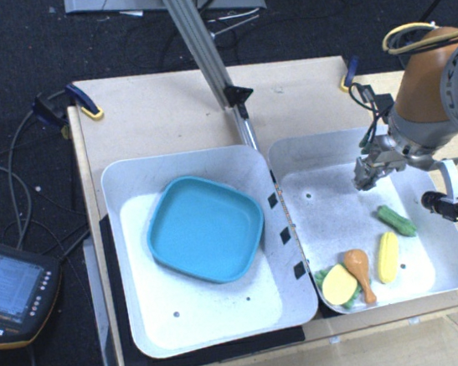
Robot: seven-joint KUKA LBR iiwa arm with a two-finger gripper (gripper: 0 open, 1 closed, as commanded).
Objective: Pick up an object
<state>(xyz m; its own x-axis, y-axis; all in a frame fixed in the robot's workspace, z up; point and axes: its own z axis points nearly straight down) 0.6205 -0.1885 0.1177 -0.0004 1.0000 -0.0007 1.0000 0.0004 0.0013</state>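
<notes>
The right bin (324,198) holds several toy foods near its front right: a green pickle (396,220), a yellow corn cob (387,256), an orange-brown drumstick (359,269) and a yellow-green round fruit (339,286). My gripper (367,177) hangs over the right bin's back right part, up and left of the green pickle and apart from it. Its tips point down at bare bin floor. Nothing shows between them.
A blue square plate (206,228) lies in the left bin (146,316). A grey metal pole (203,46) slants up from the ridge between the bins. Clamps sit at the bench's back corners. A teach pendant (7,289) lies on the floor at left.
</notes>
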